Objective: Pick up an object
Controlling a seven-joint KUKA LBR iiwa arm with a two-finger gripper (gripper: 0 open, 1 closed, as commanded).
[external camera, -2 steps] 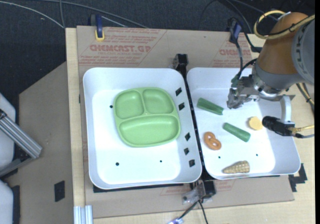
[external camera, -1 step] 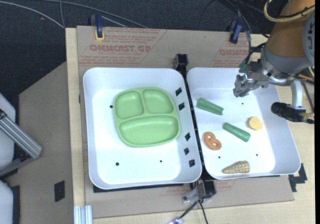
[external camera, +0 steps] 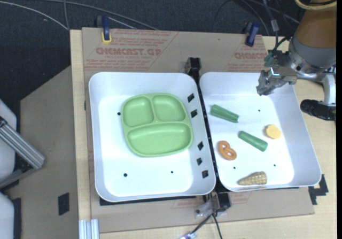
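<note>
The right bin point(external camera: 299, 152) holds two green cylinders, one upper left point(external camera: 224, 113) and one at the middle point(external camera: 252, 140). An orange pretzel point(external camera: 226, 151) lies left of them, a yellow round piece point(external camera: 273, 132) to the right, and a tan corn-like piece point(external camera: 253, 179) near the front edge. My gripper point(external camera: 265, 87) hangs over the bin's back right part, well above the objects, with nothing seen between its fingers. It is too small and dark to read its state.
A green divided plate point(external camera: 156, 124) sits in the left bin point(external camera: 107, 168). A black divider with clips point(external camera: 199, 125) runs between the bins. Blue clamps point(external camera: 106, 29) point(external camera: 251, 33) hold the cardboard at the back. Cables trail across the dark floor behind.
</note>
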